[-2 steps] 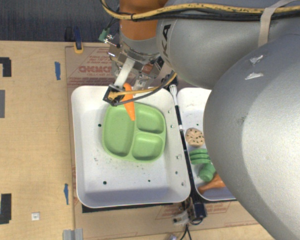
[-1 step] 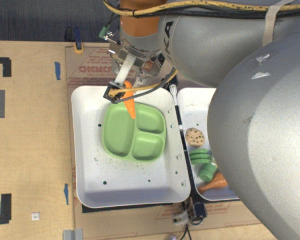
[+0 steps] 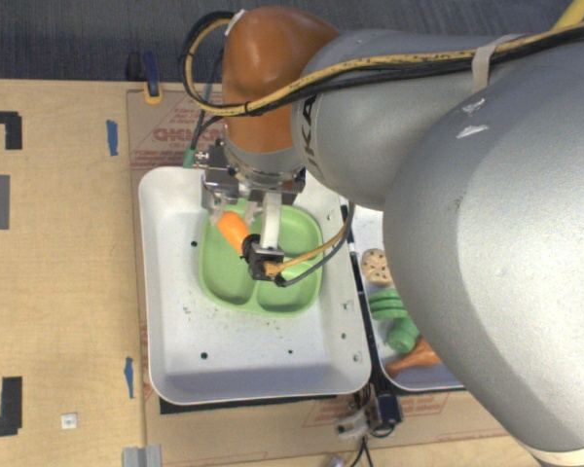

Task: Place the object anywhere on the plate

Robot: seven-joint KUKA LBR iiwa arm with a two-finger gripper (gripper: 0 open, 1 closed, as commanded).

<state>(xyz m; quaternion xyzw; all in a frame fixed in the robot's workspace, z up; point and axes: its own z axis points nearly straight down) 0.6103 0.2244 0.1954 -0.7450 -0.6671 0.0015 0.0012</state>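
The gripper [image 3: 245, 210] is seen low over the green plate [image 3: 222, 272], which lies in the left bin [image 3: 170, 300]. An orange carrot [image 3: 231, 229] is seen tilted at the plate's upper left, just beside the gripper. Whether the gripper is open, closed or gripping the carrot cannot be told. In the right bin [image 3: 370, 232], a beige disc [image 3: 374, 264] and a green toy [image 3: 395, 321] are partly hidden by the arm [image 3: 487, 222].
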